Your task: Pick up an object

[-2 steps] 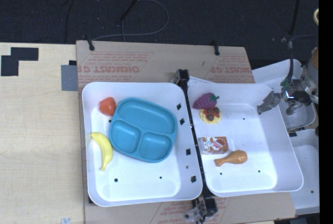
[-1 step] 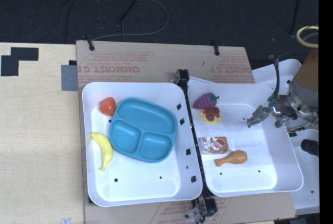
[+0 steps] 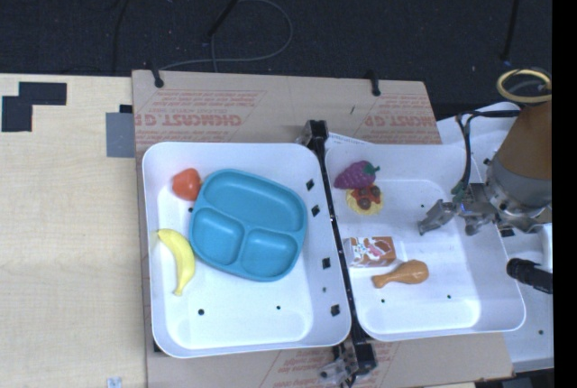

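Observation:
The right bin (image 3: 451, 309) holds a purple bunch of grapes (image 3: 358, 173), a small yellow and red toy (image 3: 366, 199) just below it, a flat printed packet (image 3: 372, 251) and a tan drumstick (image 3: 403, 273). My gripper (image 3: 455, 219) hangs over the right half of this bin, to the right of the grapes and above the drumstick. Its two fingers are spread open with nothing between them. The grey wrist and orange band (image 3: 530, 138) rise behind it at the right edge.
The left bin (image 3: 234, 323) holds a blue divided plate (image 3: 248, 224), a red tomato (image 3: 186, 184) and a yellow banana (image 3: 178, 258). A black divider (image 3: 329, 233) runs between the bins. Cables (image 3: 469, 152) trail beside the arm.

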Action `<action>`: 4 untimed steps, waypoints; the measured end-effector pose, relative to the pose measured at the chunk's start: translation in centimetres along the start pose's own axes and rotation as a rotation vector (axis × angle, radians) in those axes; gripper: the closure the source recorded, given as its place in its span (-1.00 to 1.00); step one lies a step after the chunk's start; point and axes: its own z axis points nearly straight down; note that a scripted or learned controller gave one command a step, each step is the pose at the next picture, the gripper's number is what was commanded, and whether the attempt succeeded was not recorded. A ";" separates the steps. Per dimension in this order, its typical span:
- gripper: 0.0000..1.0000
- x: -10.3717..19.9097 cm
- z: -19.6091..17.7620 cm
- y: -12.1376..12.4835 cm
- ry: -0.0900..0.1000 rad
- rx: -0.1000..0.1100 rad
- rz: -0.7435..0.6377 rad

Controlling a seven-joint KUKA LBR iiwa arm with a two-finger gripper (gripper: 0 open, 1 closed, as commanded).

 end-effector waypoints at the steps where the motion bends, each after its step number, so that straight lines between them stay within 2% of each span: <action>1: -1.00 0.1 5.1 0.0 -0.001 -0.003 0.001; 2: 1.00 0.0 3.9 0.0 -0.002 -0.004 0.004; 4: 1.00 0.2 -6.0 0.8 -0.004 -0.010 -0.001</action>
